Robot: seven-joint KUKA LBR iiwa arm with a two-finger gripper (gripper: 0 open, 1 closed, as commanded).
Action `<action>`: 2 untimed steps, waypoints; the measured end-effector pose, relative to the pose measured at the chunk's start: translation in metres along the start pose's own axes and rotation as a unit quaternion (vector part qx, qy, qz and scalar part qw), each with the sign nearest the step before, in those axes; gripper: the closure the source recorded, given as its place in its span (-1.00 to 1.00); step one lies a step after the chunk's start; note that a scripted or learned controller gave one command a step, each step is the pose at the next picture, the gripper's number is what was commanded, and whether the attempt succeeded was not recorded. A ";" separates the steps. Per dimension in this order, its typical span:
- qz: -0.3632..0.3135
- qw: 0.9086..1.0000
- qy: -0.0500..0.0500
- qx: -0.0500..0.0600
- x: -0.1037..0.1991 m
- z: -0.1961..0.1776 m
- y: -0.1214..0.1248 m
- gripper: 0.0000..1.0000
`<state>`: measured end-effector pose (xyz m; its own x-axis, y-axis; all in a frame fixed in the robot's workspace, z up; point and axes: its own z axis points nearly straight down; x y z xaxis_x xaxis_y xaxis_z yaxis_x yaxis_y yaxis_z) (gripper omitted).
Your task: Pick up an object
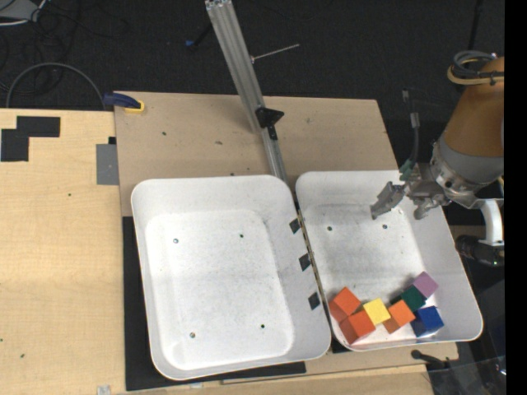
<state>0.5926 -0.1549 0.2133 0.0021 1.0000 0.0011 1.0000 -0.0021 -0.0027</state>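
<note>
The grey arm with its orange band [478, 126] reached in from the right edge of the frame, and its two-finger gripper [403, 202] hung over the upper right part of the right-hand shallow white bin [354, 196]. The two fingers stood apart, one pointing down-left at about the bin's upper middle and the other nearer the bin's right wall, and nothing lay between them. The things to be picked sat well apart from it, huddled in the lower right corner of that same bin: a pair of orange-red wooden-looking cubes [352, 313] at the left of the cluster, a small yellow cube [376, 312] touching them, an orange cube [401, 313] just beside that, a blue cube [428, 319] at the lower right, a pale purple cube [425, 285] at the top, and a dark green block [412, 296] tucked between the purple and orange ones. The left-hand white bin [214, 196] lay beside it across the middle of the frame, and a slanted aluminium rail [239, 64] ran up from between the bins toward the top. As I judged it, the task had hardly begun: no cube was held or lifted, and the arm would have to travel down-frame to the cluster, settle over one cube, close and raise it. The cubes being packed so tightly looked likely to make a clean grasp awkward.
</note>
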 end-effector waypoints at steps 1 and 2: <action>0.000 1.000 0.000 0.000 0.000 0.000 0.000 -1.00; 0.000 1.000 0.000 0.000 0.000 0.000 0.000 -1.00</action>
<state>0.5926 -0.1551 0.2133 0.0028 1.0000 0.0011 1.0000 -0.0028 -0.0025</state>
